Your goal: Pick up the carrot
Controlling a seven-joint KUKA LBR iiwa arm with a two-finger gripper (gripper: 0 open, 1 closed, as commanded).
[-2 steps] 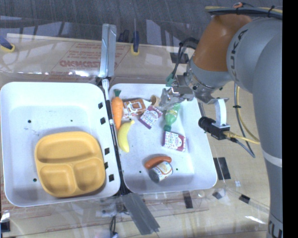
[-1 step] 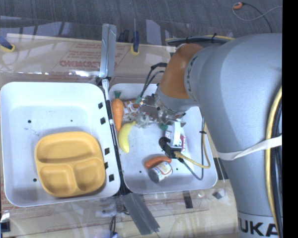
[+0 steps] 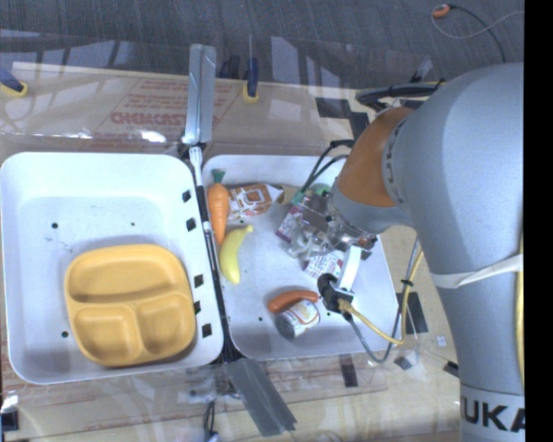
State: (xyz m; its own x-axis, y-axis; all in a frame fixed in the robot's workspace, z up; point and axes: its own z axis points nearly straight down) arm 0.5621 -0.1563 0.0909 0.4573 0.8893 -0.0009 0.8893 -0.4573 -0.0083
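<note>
We see carrot (image 3: 217, 212) upright by right bin's (image 3: 258, 339) left wall, touching banana (image 3: 232, 251). Gripper (image 3: 315, 238) state: can't tell. We'd approach from above, avoid the wall.

On my feed the desk (image 3: 286, 95) runs across the frame, its brown printed top covered by clear sheeting that catches the light. Two shallow white bins rest directly on it, side by side and touching along their inner edges. I see the left bin (image 3: 28, 201) near the left border and the right bin (image 3: 258, 343) beside it. A grey metal strip (image 3: 201, 95) lies on the desk behind their junction, and another grey strip (image 3: 263, 396) lies in front of it.
</note>
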